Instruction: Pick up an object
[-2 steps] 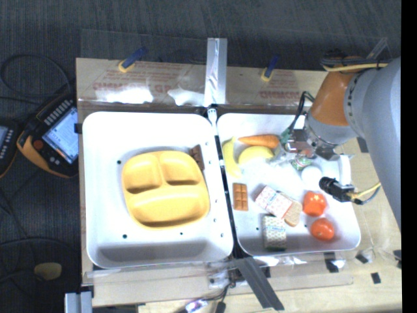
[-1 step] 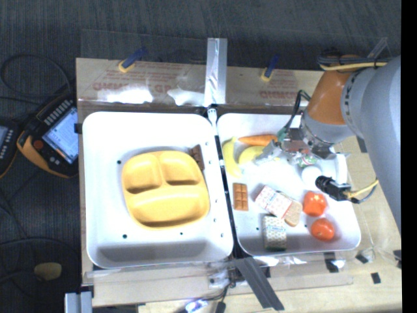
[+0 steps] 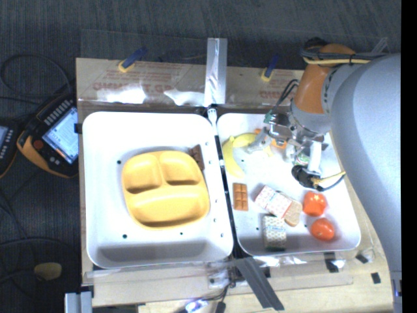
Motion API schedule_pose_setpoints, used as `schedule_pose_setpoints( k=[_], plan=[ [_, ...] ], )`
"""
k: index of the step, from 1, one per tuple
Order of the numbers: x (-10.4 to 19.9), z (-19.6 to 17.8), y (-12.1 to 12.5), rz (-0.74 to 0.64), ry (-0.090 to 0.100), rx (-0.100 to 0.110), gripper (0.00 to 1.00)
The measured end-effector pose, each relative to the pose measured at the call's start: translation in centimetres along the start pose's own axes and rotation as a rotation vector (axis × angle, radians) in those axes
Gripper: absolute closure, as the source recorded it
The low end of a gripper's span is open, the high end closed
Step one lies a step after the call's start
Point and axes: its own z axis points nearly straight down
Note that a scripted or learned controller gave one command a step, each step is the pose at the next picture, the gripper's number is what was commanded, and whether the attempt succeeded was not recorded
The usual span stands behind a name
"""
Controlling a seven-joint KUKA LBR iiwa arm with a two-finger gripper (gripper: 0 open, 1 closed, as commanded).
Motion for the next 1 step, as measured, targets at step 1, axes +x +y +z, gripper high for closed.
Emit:
schedule_pose_setpoints(
  k=[1],
  plan=[
    [-3.17,-0.62,-0.11,-0.039,0.020,-0.020,0.00]
  ],
)
